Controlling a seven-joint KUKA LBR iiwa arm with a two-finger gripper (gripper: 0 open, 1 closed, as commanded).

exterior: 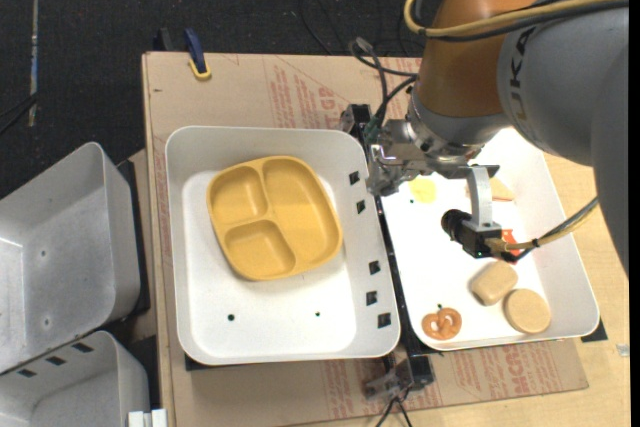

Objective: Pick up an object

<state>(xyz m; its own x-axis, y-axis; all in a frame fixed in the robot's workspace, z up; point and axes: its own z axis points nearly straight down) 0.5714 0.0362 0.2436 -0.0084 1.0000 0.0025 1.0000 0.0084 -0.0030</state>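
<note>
Two bins: a left bin (270,315) and a right bin (425,260), both white, side by side on the bench (250,90).
Pretzel (441,323): small and brown, at the near edge of the right bin.
Biscuit (527,310): round and tan, in the near right corner of the right bin.
Bread lump (492,282): tan, just behind the biscuit.
Plate (273,216): yellow, with three parts, flat in the middle of the left bin.
Yellow bit (423,190): small, at the far side of the right bin, just beside the tool.
Tool (395,170): over the far left corner of the right bin, close to where the bins meet. I cannot tell if it is open or closed.
</note>
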